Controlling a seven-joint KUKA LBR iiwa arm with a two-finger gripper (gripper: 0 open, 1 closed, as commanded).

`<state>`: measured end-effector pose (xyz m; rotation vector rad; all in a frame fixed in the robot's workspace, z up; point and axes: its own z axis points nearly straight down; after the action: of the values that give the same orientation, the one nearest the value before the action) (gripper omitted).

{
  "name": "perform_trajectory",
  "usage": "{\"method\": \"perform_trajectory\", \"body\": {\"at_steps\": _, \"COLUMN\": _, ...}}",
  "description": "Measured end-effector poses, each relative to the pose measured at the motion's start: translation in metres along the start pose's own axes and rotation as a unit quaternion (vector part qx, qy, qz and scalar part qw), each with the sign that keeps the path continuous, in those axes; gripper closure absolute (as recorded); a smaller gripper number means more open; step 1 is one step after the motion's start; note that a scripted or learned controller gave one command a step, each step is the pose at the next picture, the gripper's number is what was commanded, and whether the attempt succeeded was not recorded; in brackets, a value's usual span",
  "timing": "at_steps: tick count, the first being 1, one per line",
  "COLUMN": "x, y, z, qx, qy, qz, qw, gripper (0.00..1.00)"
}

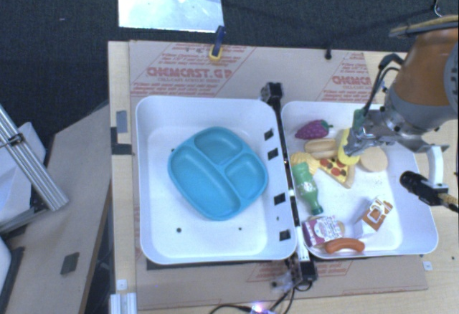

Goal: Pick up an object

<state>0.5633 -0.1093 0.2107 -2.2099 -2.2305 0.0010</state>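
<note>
**Gripper down among the toys, nothing lifted yet**

The likeliest target is the yellow piece (346, 149) lying in the right bin (423, 234), in the cluster near its upper middle. It sits on or against the pizza slice (337, 169), with a tan bun or hot dog (320, 148) just to its left and a round cookie (373, 160) just to its right. Which of these the arm means to take is a guess, since they crowd together.

The gripper (353, 142) hangs right over that cluster, its tip at or touching the yellow piece. Whether its tips are spread or pressed together cannot be made out from this slant, and nothing is visibly pinched. So the reach looks done; the grasp and the lift are, as far as I can judge, still to come.

Further out in the same bin: a purple-red fruit (314, 129) above the bun, a green bottle (308, 191) by the divider, a packet (321, 228) and a sausage (343, 246) near the front wall, and a small carton (376, 212) to the right.

The left bin (154, 183) holds a blue tray (216, 173), well apart from the arm.
</note>
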Motion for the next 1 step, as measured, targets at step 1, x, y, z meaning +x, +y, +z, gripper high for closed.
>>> {"method": "perform_trajectory", "body": {"at_steps": 1, "x": 0.0197, "y": 0.0456, "z": -0.0076, "qx": -0.001, "qy": 0.0, "qz": 0.001, "qw": 1.0, "gripper": 1.0}}
